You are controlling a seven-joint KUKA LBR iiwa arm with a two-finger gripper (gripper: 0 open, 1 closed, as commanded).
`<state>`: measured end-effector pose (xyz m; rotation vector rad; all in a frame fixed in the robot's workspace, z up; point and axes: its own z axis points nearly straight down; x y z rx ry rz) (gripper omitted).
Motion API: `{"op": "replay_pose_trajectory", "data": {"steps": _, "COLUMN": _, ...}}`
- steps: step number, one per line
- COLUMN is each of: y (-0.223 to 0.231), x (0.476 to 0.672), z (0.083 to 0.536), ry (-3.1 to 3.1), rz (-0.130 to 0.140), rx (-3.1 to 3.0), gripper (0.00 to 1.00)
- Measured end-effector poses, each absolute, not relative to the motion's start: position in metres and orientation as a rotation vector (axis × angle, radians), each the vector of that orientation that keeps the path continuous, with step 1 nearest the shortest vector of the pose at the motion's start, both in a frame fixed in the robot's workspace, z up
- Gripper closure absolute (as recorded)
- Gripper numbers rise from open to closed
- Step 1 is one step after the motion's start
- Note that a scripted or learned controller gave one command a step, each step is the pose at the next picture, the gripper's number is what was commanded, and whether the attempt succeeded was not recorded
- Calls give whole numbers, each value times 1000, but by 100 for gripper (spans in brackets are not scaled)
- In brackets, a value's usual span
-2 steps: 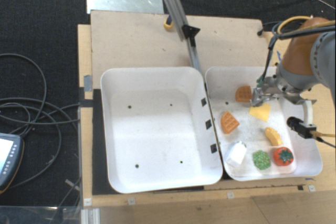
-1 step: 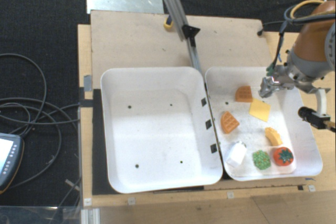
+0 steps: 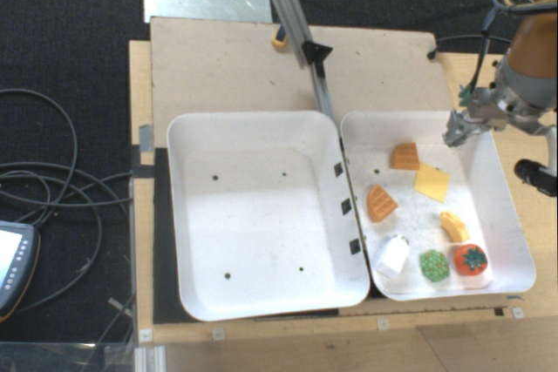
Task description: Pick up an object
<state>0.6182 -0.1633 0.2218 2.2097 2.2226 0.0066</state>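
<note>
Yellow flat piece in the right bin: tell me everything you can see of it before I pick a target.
The yellow flat piece looks like a thin, square slice of toy cheese, plain pale yellow, matte like plastic. It lies flat on the floor of the right bin, turned so its corners point like a diamond. It sits in the far half, just nearer than the orange-brown piece, apparently apart from it. The claw is farther back, not touching it.

The arm (image 3: 532,57) runs off the right edge.
</note>
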Motion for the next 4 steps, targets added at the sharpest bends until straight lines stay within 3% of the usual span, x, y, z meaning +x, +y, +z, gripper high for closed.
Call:
{"op": "replay_pose_trajectory", "data": {"steps": 2, "y": -63, "x": 595, "z": 210, "ry": 2235, "rz": 2, "rx": 2212, "gripper": 100}}
{"op": "replay_pose_trajectory", "data": {"steps": 4, "y": 42, "x": 584, "z": 208, "ry": 2236, "rz": 2, "rx": 2211, "gripper": 100}}
